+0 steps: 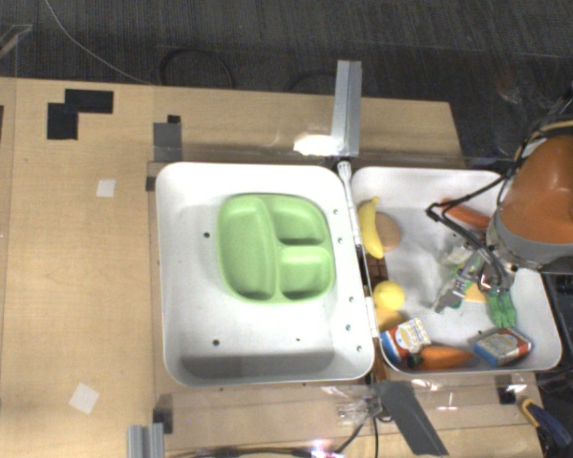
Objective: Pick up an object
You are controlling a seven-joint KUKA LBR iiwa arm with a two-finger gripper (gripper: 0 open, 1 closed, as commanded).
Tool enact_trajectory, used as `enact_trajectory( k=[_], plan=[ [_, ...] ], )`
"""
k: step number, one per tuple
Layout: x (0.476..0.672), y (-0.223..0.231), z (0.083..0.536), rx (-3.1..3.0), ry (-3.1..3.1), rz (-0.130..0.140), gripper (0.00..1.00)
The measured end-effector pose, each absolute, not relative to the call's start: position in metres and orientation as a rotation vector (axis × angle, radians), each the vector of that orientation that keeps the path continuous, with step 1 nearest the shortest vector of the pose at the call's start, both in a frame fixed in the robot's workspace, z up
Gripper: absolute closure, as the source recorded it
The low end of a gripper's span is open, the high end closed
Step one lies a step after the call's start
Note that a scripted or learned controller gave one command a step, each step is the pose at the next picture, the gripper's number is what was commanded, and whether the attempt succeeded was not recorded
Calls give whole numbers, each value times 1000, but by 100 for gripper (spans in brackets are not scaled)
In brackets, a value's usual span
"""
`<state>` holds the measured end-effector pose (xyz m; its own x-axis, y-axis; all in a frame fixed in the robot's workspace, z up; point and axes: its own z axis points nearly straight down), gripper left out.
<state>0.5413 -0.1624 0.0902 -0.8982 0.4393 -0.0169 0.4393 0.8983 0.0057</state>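
Table: pale wood table [67,284] with black patches near its far left, dark carpet behind it, cables trailing across.
Task's things: loose items crowd the right bin [415,184]; nothing is lifted yet.
Near the tool: a small yellow piece [475,292] and a green item [501,309] lie just beside the tool [458,280], which hangs low over the bin's middle.
Tool state: cannot tell how far apart its parts stand, and nothing can be seen held in it.
Other contents: banana [367,227] and brownish round object [389,231] against the left wall, lemon [389,297] below them, carrot [446,357], small carton [412,335] and blue box [501,347] along the near edge, a red-orange item [470,217] at the back.
Risk: items lie close together, so a descent could likely nudge neighbours or close on an edge and slip; round fruit would probably roll.
Left bin: left bin [186,342] holds a green divided tray [273,246].
Arm: orange band [551,194] at the right.
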Motion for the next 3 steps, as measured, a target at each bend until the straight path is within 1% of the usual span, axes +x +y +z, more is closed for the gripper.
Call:
enact_trajectory(
  k=[1, 2, 3],
  plan=[
    [553, -163, 90, 661, 3058, -1, 0],
    [554, -163, 90, 660, 3058, -1, 0],
    [546, -156, 90, 885, 2998, 0, 0]
  ],
)
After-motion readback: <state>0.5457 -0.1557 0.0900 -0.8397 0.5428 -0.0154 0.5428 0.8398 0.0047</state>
